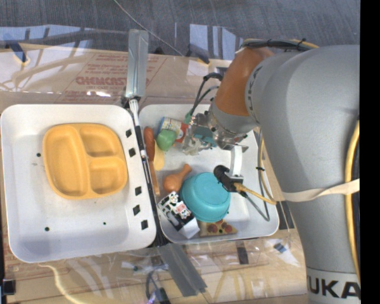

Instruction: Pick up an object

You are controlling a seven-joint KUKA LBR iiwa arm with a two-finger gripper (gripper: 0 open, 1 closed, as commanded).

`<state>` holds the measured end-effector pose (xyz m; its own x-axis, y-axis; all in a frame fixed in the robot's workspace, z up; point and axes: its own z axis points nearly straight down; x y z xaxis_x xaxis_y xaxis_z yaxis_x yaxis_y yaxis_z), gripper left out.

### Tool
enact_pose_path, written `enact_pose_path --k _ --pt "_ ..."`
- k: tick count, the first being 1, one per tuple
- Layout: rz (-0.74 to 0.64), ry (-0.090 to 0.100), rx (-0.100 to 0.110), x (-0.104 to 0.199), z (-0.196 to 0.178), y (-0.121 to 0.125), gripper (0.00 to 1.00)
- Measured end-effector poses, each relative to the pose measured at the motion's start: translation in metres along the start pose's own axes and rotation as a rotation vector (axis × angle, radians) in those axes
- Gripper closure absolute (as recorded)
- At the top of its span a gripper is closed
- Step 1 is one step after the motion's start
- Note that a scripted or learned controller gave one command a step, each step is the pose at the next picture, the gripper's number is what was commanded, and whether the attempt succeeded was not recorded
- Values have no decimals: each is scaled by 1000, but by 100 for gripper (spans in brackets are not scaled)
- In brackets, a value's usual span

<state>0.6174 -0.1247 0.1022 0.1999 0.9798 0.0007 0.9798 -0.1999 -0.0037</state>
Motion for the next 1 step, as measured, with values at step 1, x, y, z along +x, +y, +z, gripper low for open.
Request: enact_pose_path --k 1 --pt "386 0 0 34 10 23 100"
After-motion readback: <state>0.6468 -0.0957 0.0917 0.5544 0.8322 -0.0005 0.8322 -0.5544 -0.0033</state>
